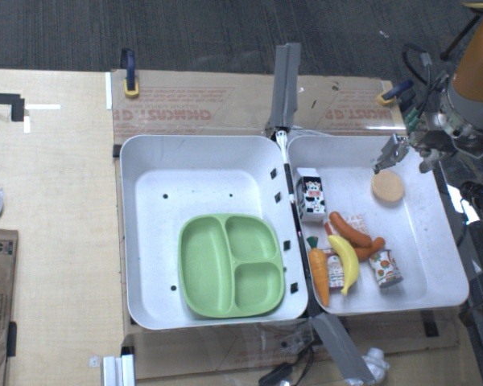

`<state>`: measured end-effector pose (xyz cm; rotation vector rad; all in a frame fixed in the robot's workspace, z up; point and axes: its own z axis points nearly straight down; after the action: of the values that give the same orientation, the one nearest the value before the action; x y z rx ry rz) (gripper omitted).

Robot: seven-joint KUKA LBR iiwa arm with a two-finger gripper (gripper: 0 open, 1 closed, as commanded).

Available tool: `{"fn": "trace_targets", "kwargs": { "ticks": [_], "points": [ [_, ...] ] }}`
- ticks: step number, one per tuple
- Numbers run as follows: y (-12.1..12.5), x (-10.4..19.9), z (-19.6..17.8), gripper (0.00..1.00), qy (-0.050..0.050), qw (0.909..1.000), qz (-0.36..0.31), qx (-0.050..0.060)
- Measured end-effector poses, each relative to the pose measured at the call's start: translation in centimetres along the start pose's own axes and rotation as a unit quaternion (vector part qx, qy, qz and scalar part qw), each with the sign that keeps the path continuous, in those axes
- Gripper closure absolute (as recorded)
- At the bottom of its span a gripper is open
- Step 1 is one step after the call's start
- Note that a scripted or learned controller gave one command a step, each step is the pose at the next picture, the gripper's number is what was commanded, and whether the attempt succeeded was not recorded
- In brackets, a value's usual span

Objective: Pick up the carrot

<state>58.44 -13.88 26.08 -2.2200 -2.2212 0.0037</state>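
Observation:
The carrot (pixel 319 276) is orange and lies lengthwise near the front left corner of the right bin (pixel 435 296), against the divider. It touches a small carton (pixel 335 270) beside a yellow banana (pixel 345 262). My gripper (pixel 408 154) hangs over the back right part of that bin, just above and right of a tan round bun (pixel 387 187). Its fingers look spread with nothing between them. The carrot is well away from it, toward the front left.
Two sausages (pixel 352 230) lie behind the banana, a small can (pixel 385 268) to its right, a milk carton (pixel 310 196) by the divider. The left bin (pixel 145 175) holds a green divided plate (pixel 230 264). Clamps sit on the cardboard behind.

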Motion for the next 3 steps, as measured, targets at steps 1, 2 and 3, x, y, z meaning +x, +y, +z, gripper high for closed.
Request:
{"fn": "trace_targets", "kwargs": {
  "ticks": [1, 2, 3],
  "points": [
    [-6.0, 3.2, 10.5, 0.0, 0.001, 0.9996, -0.029, 0.001],
    [-5.9, 4.3, 16.4, 0.0, -0.001, 0.9962, -0.087, -0.005],
    [-5.8, 4.3, 15.4, 1.0, -0.001, 0.9963, -0.086, -0.008]
  ]
}}
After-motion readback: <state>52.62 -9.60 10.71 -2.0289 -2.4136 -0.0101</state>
